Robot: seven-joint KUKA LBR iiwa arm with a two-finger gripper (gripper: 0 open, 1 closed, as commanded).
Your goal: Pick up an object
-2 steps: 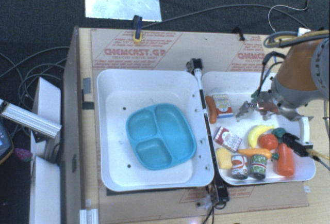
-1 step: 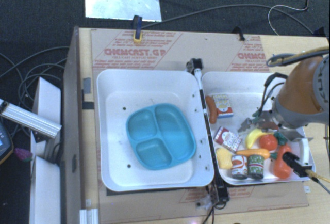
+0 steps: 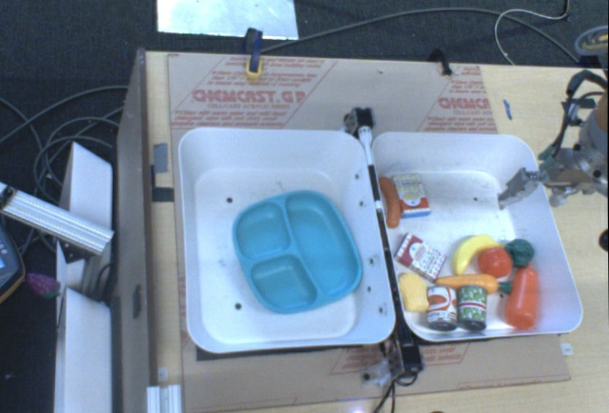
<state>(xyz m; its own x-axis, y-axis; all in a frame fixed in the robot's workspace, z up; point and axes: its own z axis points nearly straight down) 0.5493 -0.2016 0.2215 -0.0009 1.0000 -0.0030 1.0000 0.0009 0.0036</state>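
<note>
**Claw at the right bin's edge, nothing taken yet**

Over at the right bin (image 3: 533, 154), the claw (image 3: 519, 187) hangs above the far right rim with nothing between its fingers; they are too small and blurred from here for me to tell how far apart they stand. The toy food sits crowded toward the near side of that bin: a banana (image 3: 473, 251), a tomato (image 3: 494, 262), something green (image 3: 520, 252) beside it, a carrot (image 3: 466, 283), two cans (image 3: 458, 306) upright, and an orange bottle (image 3: 522, 297) at the right. Nearer the divider lie a sausage (image 3: 388, 202), a small carton (image 3: 411, 196) and a red-and-white packet (image 3: 420, 256). A blue plate (image 3: 297, 251) rests in the left bin (image 3: 205, 164).

All of it looks like light, hard plastic, likely slick and apt to roll or skid under a pinch. The carton stands somewhat apart from the pile, with flat sides, so I'd guess it is the easiest take, gripped across its narrow width. The banana would want closing across its middle. The cans, touching each other, leave little room for fingers.
</note>
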